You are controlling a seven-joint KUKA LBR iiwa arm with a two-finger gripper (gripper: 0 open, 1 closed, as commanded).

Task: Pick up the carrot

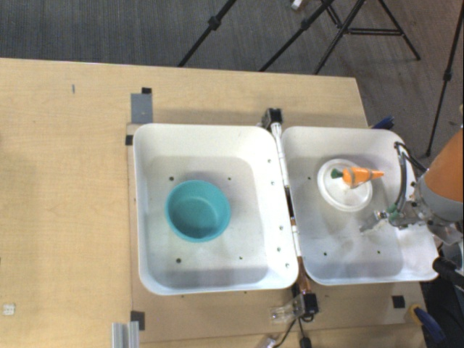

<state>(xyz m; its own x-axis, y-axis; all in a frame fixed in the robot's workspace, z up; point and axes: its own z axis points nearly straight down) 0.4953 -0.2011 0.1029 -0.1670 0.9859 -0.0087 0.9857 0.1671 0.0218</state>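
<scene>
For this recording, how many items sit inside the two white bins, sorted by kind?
Teal round bowl, in the left white bin: 1
White round plate, in the right white bin: 1
Orange carrot with a green top, lying on the plate: 1
Total: 3
</scene>
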